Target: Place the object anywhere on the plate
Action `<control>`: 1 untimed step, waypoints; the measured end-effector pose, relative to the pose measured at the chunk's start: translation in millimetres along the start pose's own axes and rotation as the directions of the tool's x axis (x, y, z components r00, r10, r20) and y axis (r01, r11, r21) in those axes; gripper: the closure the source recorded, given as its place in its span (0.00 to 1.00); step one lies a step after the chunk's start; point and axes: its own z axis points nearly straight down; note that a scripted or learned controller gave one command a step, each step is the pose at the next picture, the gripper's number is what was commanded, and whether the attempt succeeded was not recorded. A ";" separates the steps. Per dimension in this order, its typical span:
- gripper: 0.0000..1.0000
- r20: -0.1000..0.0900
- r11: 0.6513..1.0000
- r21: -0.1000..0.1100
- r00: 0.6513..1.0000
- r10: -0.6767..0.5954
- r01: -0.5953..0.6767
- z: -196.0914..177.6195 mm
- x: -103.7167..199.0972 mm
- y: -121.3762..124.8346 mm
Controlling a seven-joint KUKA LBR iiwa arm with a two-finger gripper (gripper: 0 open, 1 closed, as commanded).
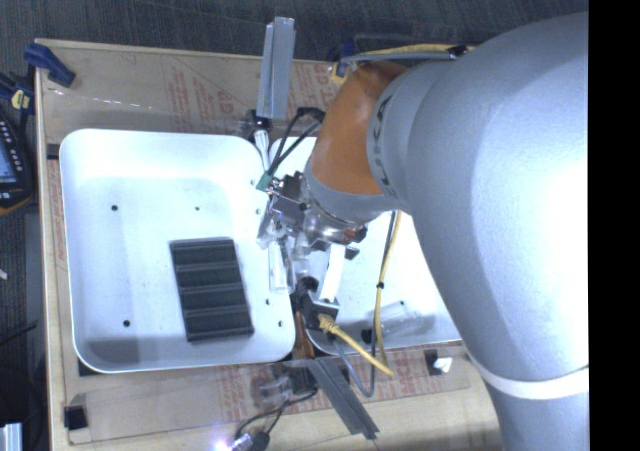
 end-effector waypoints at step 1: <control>1.00 -0.001 0.956 0.001 0.956 0.294 -0.294 -4.3 46.9 47.3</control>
